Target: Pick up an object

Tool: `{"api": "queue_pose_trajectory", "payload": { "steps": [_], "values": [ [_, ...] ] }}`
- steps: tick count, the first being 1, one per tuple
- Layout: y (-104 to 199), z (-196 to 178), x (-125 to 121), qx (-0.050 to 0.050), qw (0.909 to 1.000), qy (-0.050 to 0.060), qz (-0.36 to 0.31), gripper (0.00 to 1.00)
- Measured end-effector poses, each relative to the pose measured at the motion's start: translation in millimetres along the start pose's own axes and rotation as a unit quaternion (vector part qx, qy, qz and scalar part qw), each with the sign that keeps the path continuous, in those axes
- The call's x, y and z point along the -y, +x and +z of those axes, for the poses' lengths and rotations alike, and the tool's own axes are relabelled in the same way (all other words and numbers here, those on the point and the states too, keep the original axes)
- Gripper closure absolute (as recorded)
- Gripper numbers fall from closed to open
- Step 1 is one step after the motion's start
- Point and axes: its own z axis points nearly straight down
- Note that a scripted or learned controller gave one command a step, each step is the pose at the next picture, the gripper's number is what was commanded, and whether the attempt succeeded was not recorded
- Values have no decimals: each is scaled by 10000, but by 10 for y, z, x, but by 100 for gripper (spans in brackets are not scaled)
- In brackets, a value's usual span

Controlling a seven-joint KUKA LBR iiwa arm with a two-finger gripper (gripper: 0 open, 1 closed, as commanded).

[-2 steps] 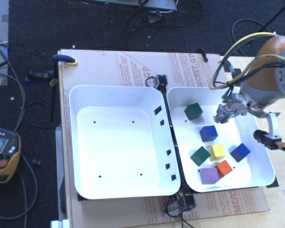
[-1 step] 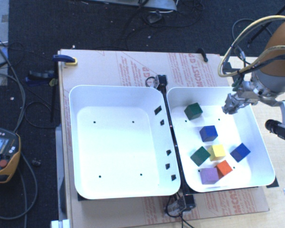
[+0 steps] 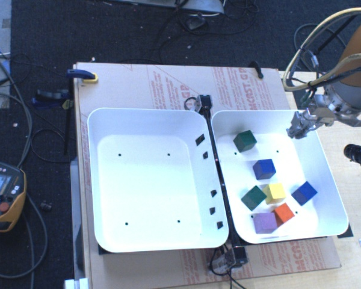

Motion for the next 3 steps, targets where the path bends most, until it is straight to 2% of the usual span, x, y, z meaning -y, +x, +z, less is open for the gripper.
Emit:
{"api": "queue_pose_trajectory", "payload": {
  "steps": [1,2,3],
  "values": [
    [594,-57,-85,-9,10000,9,-25,100],
    [1054,-21,-254,-8,10000,13,-21,100],
    [1530,-22,-234,-7,10000,14,-20,100]
  ]
}}
